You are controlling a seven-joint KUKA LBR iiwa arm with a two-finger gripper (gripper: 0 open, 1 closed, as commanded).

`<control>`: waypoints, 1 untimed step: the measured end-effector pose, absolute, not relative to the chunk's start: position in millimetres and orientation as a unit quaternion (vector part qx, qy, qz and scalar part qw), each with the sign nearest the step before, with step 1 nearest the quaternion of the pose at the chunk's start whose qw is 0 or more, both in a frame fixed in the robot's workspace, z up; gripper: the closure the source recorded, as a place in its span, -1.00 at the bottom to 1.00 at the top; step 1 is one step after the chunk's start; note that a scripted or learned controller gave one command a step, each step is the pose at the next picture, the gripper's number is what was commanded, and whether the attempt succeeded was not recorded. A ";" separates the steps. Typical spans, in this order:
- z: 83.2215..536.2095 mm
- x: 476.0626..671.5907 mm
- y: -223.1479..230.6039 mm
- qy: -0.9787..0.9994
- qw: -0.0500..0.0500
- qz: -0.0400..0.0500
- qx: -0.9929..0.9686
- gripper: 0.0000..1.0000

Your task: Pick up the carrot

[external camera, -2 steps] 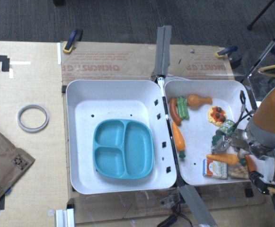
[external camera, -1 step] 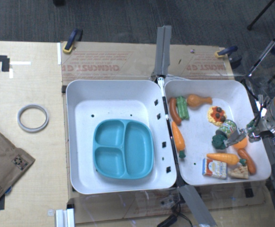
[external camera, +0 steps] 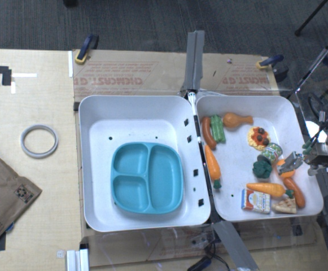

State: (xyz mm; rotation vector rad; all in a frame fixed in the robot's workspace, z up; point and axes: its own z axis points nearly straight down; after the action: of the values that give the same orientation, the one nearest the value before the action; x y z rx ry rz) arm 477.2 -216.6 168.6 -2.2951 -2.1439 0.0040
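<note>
At the near edge of the right bin (external camera: 299,114), a juice carton (external camera: 256,201) and toast slice (external camera: 284,206) lie under the carrot (external camera: 266,189), which rests flat, pointing right. A second carrot (external camera: 211,164) lies along the left wall. Just beyond, the gripper (external camera: 291,164) sits low by the broccoli (external camera: 262,167), seemingly lining up (fingers slightly parted, nothing between them, I think). Farther back lie a drumstick (external camera: 236,119) and hot dog (external camera: 208,131). The left bin (external camera: 96,151) holds a teal tray (external camera: 148,178).

gripper (external camera: 293,162): silvery metal fingers | wrist: dark frame, thin cables, green marking
</note>
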 end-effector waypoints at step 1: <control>90.5 478.5 -204.4 -0.592 0.006 -0.001 -0.806 -1.00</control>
State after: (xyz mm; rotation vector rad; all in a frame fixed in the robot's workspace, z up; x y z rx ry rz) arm 478.5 -204.4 90.5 -2.5224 -1.8541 -0.0032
